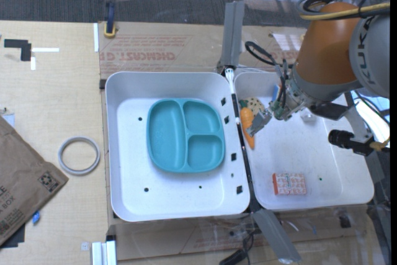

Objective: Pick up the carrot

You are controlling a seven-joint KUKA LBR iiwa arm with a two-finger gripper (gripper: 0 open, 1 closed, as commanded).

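Nearest the camera, at the lower centre-right of the frame, a small red-and-white packet lies flat in the right bin, well apart from everything else in it. To its left, the left bin holds a teal divided plate, upright and roughly central on the bin floor. Outside the bins, at the lower left of the frame, a ring of tape rests on the bench just beside a brown cardboard box. Moving up to mid-frame, the carrot lies in the right bin hard against its left wall, next to the divider between the two bins, its long axis running roughly up and down the frame; a small green-speckled item sits just above it, identity unclear. The gripper is low over that spot, fingers pointing down and to the left, one fingertip touching or nearly touching the carrot's right side. Whether the fingers are spread or closed cannot be told at this resolution, and no carrot is seen between them. Farther back, the arm fills the upper right. Judgement: the step in hand is the approach or grasp attempt, not the lift. The next move calls for the fingers to straddle the carrot across its narrow width; the wall close on its left leaves little room for the far finger, so a slip or a push against the wall is a risk.
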